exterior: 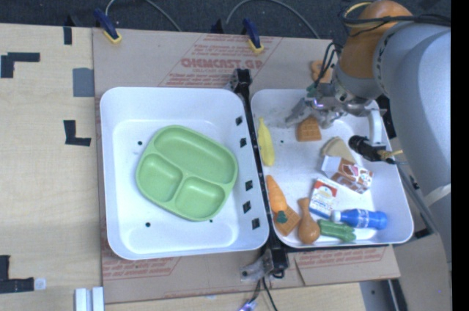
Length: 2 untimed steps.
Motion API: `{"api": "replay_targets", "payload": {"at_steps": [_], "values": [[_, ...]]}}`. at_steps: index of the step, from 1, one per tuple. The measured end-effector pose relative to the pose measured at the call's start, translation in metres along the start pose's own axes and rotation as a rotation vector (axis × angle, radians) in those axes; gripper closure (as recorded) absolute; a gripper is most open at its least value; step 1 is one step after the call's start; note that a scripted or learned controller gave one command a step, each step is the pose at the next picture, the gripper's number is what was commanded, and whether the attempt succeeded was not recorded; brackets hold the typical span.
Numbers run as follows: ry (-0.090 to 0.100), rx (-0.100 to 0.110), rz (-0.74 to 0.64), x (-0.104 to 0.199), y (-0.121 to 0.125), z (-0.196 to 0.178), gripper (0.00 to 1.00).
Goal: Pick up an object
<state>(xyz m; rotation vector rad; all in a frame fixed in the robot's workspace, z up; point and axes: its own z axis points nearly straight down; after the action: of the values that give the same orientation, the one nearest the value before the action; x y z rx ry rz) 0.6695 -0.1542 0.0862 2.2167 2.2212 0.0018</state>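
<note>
- Camera view, looking down at a slant: the end effector point(311, 109) hangs low over the far part of the right bin point(401, 188), and its metal tips seem to point toward the bin's middle divider side.
- Whether those tips are apart or together I cannot tell (they blur into the white floor and the wrist hides their roots), and nothing shows between them.
- The nearest candidate is the tan bread-like piece point(309, 130); it lies just beside the end effector, on the near side of it, apart from the tips rather than between them.
- Taking that tan piece as the landmark: a yellow banana-like piece point(265, 144) lies to its left against the bin wall, a pale wedge point(336, 148) just to its right, and a small printed carton point(352, 175) beyond the wedge, nearer the camera.
- Farther toward the camera from the tan piece sit a carrot point(275, 198), a blue bottle point(362, 218) and a green piece point(338, 231).
- To do this step well, I judge the arm should centre over the tan piece before closing, straddling it squarely, since a glancing contact would likely push it toward the wedge.
- The green divided plate point(187, 172) lies well to the left of the tan piece, in the other bin point(117, 155), and plays no part.
</note>
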Motion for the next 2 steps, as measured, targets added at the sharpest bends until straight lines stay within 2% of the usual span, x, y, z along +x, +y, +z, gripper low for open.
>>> {"api": "replay_targets", "payload": {"at_steps": [1, 2], "values": [[-0.002, -0.001, -0.001, -0.0002, 0.0003, -0.0102, 1.0], [-0.002, 0.0, -0.001, -0.0003, 0.0002, -0.01, 0.0]]}}
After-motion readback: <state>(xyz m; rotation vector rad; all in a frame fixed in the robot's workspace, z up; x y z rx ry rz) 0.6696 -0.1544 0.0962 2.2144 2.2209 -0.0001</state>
